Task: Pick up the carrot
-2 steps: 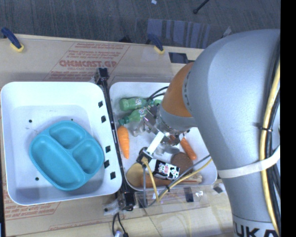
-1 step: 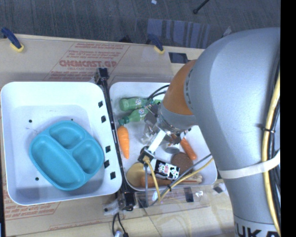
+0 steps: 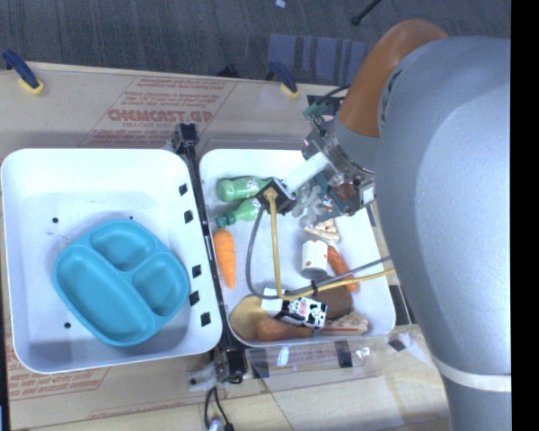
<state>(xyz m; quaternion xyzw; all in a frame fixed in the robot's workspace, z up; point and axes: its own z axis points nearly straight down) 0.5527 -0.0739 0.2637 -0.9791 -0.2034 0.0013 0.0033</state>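
The carrot (image 3: 225, 257) lies in the right bin (image 3: 377, 241), close along that bin's left wall about midway down it, its thick end towards the bin's far side and its tip towards the near side, nothing gripping it. Two green bottles (image 3: 240, 199) lie in the right bin's far left corner, just beyond the carrot. A white cylinder (image 3: 314, 257) stands near the bin's middle, with a small orange piece (image 3: 339, 261) just beside it. Along the bin's near wall sit a wooden spoon (image 3: 250, 317) and a black-and-white spotted thing (image 3: 304, 311). The tool (image 3: 331, 203) hangs over the right bin's far right part, well apart from the carrot; I cannot tell whether it is spread or pressed together. The left bin (image 3: 36, 178), next to the right bin on the worktop (image 3: 117, 106), holds a blue divided plate (image 3: 121, 281)
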